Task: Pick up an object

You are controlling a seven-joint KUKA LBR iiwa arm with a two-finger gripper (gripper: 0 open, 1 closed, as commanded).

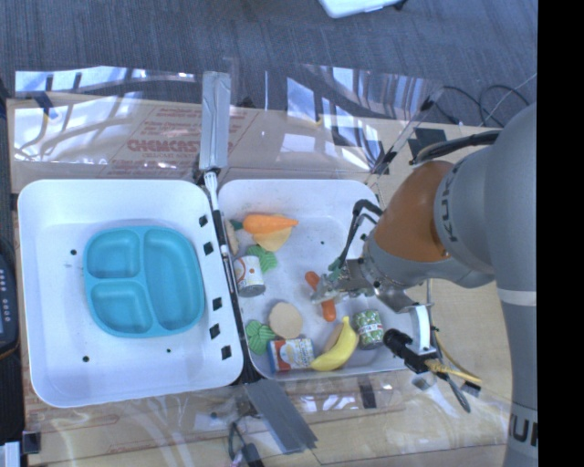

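Floor [137, 32]: dark grey ribbed carpet across the top of the frame. A white object [360, 6], cut off by the upper edge, lies on it at upper centre. Tabletop [119, 137]: brown cardboard-like surface with red lettering at upper left, covered by clear plastic sheeting [310, 100] that carries bright bluish-white reflections. Grey tape strip [214, 119] runs vertically at upper centre. Black cables [474, 96] trail at upper right. Lighting bright, even.
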